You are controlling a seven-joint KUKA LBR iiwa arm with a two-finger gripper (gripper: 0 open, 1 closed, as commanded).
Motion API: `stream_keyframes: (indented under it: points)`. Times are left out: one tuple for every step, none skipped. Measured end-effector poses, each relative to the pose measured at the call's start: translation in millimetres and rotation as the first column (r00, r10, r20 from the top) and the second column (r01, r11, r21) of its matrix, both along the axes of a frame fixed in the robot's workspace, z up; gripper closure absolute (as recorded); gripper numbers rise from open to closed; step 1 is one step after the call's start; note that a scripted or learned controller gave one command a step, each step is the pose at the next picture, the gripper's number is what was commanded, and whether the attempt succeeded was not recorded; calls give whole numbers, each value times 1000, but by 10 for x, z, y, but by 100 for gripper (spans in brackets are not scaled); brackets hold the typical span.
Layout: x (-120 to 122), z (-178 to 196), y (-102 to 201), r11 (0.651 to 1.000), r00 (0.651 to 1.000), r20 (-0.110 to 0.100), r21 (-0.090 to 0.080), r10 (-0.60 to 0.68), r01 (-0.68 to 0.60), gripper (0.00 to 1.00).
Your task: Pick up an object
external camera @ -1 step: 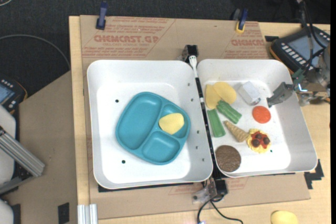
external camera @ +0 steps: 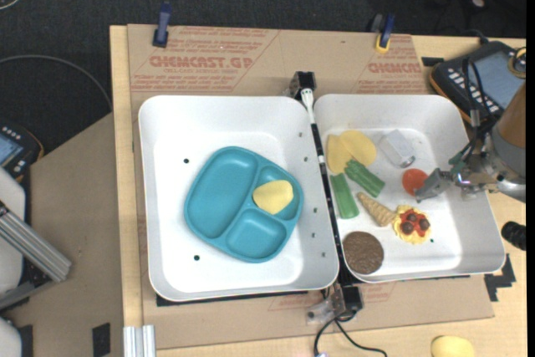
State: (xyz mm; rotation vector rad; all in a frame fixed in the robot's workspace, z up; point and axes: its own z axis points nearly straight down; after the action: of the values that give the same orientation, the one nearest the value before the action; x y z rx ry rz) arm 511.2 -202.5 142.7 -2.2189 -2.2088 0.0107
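- Bench (external camera: 251, 322) made of light wood lies under everything, and a yellow ball (external camera: 451, 346) sits at its near edge, on the right.
- A brown round cookie (external camera: 364, 252) lies in the near corner of the right bin (external camera: 481, 251), close to the wall between the two bins.
- A small tart (external camera: 412, 224) with red berries on top lies just to the right of the cookie.
- A cone (external camera: 376, 209) lies next to the tart, with its wide end touching it.
- A blue plate (external camera: 238, 205) with three parts sits in the middle of the left bin (external camera: 167, 130).
- A yellow lemon-shaped thing (external camera: 273, 196) rests in the right part of the plate.
- Two green sticks (external camera: 353, 184) lie side by side in the right bin, just past the cone.
- A red tomato (external camera: 415, 179) sits near the middle of the right bin.
- The gripper (external camera: 436, 183) hangs just to the right of the tomato, very close to it; it holds nothing, and how far apart its tips are is too small to tell.
- The grey arm (external camera: 510, 146) reaches over the right wall of the bin.
- Two yellow chips (external camera: 351, 150) lie past the green sticks.
- A clear wrapper (external camera: 401, 148) lies to the right of the chips.
- Two clamps, a blue one (external camera: 161, 25) and a yellow and blue one (external camera: 384, 32), grip the far edge of a brown board (external camera: 209, 58) with red letters.
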Motion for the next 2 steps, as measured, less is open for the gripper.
stream_keyframes:
  points:
    - [39, 182, 15, 1000, 1000, 16, -5, 4, -4, 100]
    - [156, 1851, 476, 1000, 999, 34, -7, 12, -12, 100]
